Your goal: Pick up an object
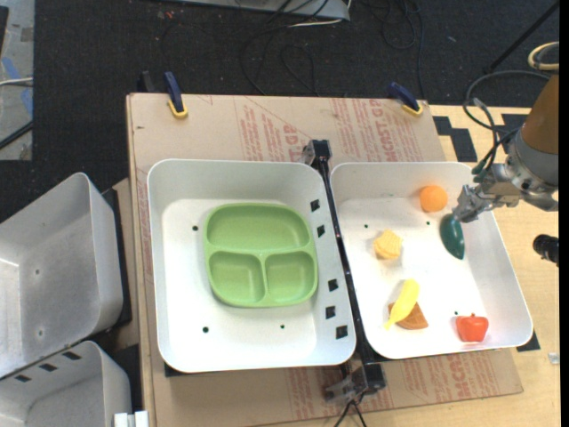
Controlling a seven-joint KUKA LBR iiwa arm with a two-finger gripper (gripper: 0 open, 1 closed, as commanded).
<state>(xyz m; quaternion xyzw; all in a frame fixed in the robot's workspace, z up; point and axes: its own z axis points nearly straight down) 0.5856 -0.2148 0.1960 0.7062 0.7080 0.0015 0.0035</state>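
In the right white bin (516, 283), the grey two-finger gripper (466, 208) sits just above a dark green, teardrop-shaped object (453, 237), touching or nearly touching its top end. Whether it pinches that object I cannot tell. The arm (538, 149) is cut off at the right edge.

Left bin (169, 265): white plastic by the look of it, smooth, with a faint sheen. Right bin (507, 274): same white smooth finish. Divided plate (261, 254) in the left bin: pale green plastic, smooth, matt. Bench top (231, 123): tan board, matt, looks like cardboard or fibreboard, printed with red lettering. Orange ball (433, 197), far side of the right bin: matt skin. Dark green piece (454, 237): smooth, slightly glossy. Red pepper (472, 327), near right: glossy, plastic-looking. Banana (404, 302): smooth yellow, dull shine. Gripper (468, 205): grey, metallic appearance.
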